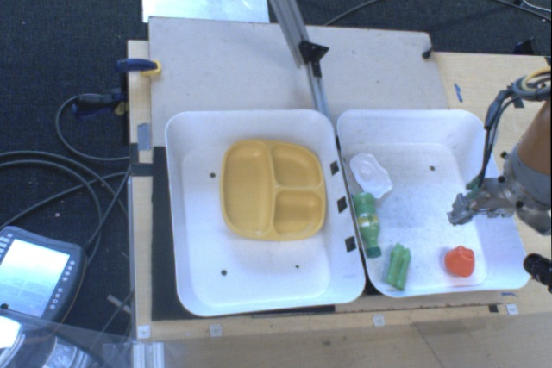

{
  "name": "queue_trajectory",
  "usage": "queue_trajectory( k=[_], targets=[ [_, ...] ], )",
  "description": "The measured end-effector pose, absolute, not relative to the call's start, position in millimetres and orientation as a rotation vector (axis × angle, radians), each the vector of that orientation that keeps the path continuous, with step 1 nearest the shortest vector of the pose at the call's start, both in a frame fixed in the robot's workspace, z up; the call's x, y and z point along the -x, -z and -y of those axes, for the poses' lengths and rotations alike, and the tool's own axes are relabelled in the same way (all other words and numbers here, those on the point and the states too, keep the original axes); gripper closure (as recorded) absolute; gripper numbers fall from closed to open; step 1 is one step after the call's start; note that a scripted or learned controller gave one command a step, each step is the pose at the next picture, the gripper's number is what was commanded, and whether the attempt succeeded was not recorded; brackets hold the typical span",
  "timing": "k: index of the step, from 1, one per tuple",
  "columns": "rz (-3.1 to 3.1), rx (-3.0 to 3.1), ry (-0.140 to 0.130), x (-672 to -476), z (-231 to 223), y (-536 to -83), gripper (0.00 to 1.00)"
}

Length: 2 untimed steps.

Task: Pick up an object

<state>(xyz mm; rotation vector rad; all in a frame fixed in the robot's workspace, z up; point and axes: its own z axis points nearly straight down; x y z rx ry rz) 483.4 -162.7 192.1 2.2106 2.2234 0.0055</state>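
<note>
Orange object (pixel 461 261) lies just below the hand (pixel 459 212) in the right bin (pixel 414 127); finger spacing cannot be told.

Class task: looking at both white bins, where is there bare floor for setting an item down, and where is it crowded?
Free: the right white bin's far half, behind the clear crumpled plastic piece; the left white bin's margins around the yellow divided plate. Crowded: the right bin's near strip, with green bottle, green block, orange cap-shaped object, gripper.

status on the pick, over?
Gripper low over right bin, nothing seen between fingers. Nearest: orange object, untouched. Green bottle farther left, not in the way.
</note>
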Motion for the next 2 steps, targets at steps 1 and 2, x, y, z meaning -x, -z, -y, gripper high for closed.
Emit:
queue_trajectory(
  k=[1, 2],
  targets=[
    [-2.223, -2.210, -0.006, -484.9, 163, -235, 1.00],
    [-2.232, -2.208, -0.005, -512.7, 118, -226, 1.00]
  ],
)
